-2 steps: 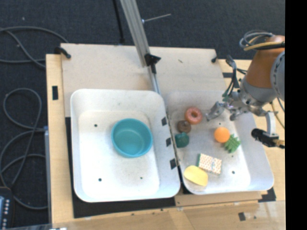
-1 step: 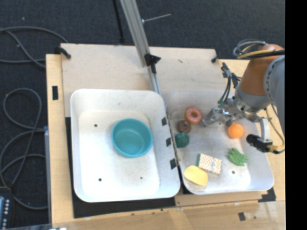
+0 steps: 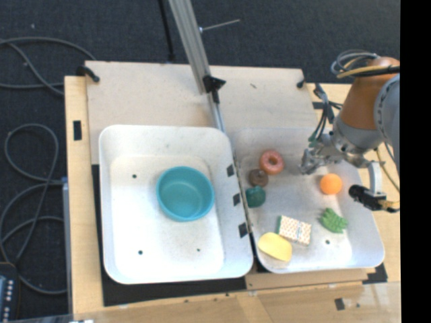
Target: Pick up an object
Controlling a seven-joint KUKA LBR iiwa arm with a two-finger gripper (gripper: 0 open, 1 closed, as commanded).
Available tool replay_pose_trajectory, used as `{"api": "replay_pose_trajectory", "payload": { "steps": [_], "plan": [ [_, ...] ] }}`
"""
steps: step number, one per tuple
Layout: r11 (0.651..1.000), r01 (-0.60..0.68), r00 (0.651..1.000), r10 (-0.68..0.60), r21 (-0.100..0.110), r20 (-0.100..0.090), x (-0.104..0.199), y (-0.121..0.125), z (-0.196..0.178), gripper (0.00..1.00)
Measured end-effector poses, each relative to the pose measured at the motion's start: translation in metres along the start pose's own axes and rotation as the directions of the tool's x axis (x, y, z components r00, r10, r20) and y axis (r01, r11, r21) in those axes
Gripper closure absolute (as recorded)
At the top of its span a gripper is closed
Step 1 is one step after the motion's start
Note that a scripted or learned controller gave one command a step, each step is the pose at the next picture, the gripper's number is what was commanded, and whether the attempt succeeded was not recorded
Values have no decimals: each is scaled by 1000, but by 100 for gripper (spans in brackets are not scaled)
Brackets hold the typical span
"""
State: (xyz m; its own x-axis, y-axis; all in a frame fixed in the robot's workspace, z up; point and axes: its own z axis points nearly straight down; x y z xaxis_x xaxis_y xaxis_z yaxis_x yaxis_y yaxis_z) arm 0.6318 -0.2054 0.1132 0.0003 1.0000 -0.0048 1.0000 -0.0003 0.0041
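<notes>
Two white bins sit side by side on the bench. The left bin (image 3: 121,247) holds a teal bowl (image 3: 185,193), upright, a little right of its centre and well apart from every wall.

The right bin (image 3: 360,244) carries the small things. A pink ring (image 3: 271,161) lies in its upper left part, with a brown ring (image 3: 258,177) just below and to the left of it, close enough that they may touch. A dark green block (image 3: 255,196) sits just under the brown ring, near the wall between the bins. Lower down, a yellow piece (image 3: 275,247) rests by the near left corner, and a speckled sponge (image 3: 295,229) lies just beside it, up and to the right (the two look to overlap at one edge). A leafy green toy (image 3: 333,220) lies toward the right side, and an orange ball (image 3: 330,184) sits above it, apart from it.

The arm (image 3: 363,106) comes in from the right, its orange band above the wrist. The gripper (image 3: 310,163) hangs over the upper part of the right bin, between the pink ring and the orange ball, nearer the ball but beside it, not around it. Nothing shows between its fingers. Whether they are spread or pressed together I cannot tell; the tips are small and blurred against the bin floor.
</notes>
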Motion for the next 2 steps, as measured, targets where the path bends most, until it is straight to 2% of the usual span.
{"api": "replay_pose_trajectory", "payload": {
  "steps": [1, 2],
  "plan": [
    [1000, 1, 1000, -1, -3, -4, 0, 0, -64, 100],
    [1000, 4, 1000, -4, -3, -4, 6, -3, -112, 100]
  ]
}}
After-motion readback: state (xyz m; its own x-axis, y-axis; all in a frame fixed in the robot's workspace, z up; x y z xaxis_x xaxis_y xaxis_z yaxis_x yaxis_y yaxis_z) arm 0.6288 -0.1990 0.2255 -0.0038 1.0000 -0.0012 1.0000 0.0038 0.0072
